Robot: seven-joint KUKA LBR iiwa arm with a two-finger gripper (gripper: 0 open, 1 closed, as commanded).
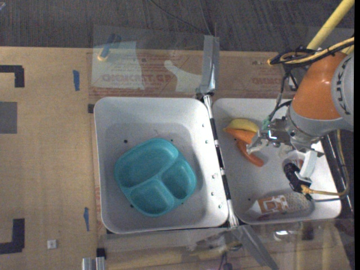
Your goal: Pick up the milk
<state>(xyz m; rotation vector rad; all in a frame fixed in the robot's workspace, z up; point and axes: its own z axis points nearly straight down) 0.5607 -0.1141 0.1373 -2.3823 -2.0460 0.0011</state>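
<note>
The milk is a small pale carton with an orange-brown label. It lies flat near the front wall of the right bin. My gripper hangs over the middle of that bin, reaching in from the right. It sits well behind the milk, right by an orange carrot. The arm's orange band and grey wrist cover the bin's right rear part.
A yellow banana-like piece and a second orange piece lie at the right bin's back left. A teal divided plate rests in the left bin. Black cable loops hang from the wrist over the right bin.
</note>
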